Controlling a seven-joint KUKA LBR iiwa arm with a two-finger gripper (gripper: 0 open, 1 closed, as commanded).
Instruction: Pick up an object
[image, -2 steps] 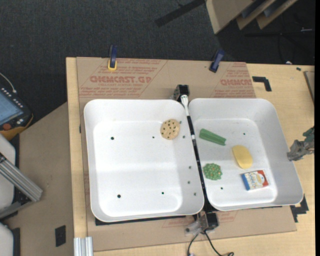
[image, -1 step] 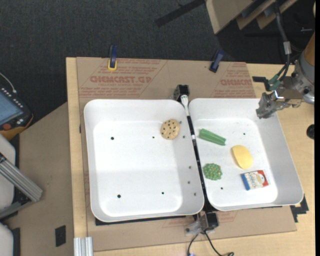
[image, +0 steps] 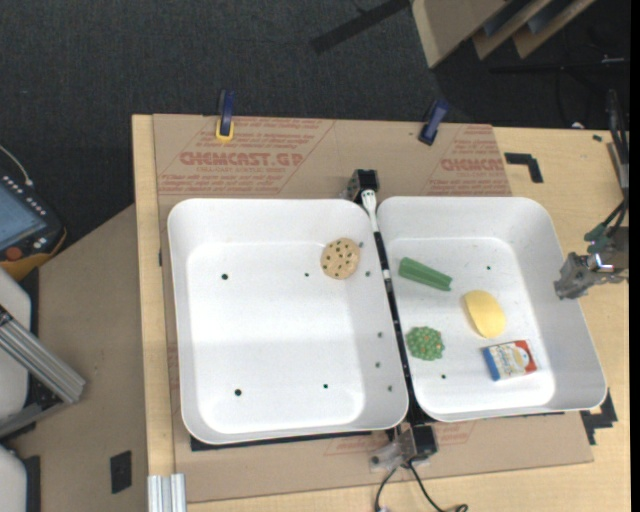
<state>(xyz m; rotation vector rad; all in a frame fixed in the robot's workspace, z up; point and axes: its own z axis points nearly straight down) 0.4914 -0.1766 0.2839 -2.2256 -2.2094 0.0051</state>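
- The gripper (image: 578, 275) is seen at the right bin's (image: 540, 222) outer rim; the state of the jaws cannot be told.
- Candidates, a yellow piece (image: 485, 313) included, are left loose inside.

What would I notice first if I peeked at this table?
Two big white bins sit side by side on brown cardboard. The left bin has just a round cookie near its top right corner. The right bin has a green stick, a yellow lump, a bumpy green ball and a small blue and red box, with the gripper at the bin's right rim.
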